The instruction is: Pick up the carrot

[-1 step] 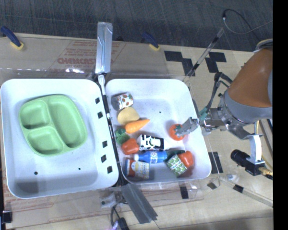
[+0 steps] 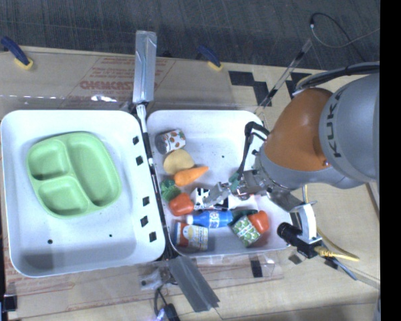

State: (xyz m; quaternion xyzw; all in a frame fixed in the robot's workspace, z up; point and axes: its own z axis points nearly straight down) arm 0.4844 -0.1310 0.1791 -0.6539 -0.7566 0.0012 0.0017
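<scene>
My arm (image 2: 327, 132) sat closest to the lens, a grey bulk with its orange band reaching in from the right over the right bin (image 2: 207, 122). Below it lay the bench (image 2: 67, 72), a brown board bearing the two white bins side by side. The left bin (image 2: 27, 246) held a green divided plate (image 2: 72, 172), set toward its upper half. The right bin carried all the small things, crowded along its left and lower parts. My gripper (image 2: 220, 191) hung low in the middle of that bin, pointing left toward the pile; how wide its parts stood I could not tell, and nothing showed held in it.

The carrot (image 2: 190, 175) lay free on the bin floor, orange, its thin end aimed up and right, just left of my gripper and apart from it. A yellowish potato-like lump (image 2: 178, 160) touched its upper side, and a small patterned can (image 2: 172, 140) stood above that. Beneath the carrot sat a red tomato-like piece (image 2: 181, 204) with a green bit beside it. A blue bottle (image 2: 214, 218) lay along the lower wall, near a labelled jar (image 2: 192, 236) and a green packet (image 2: 244, 229).
</scene>
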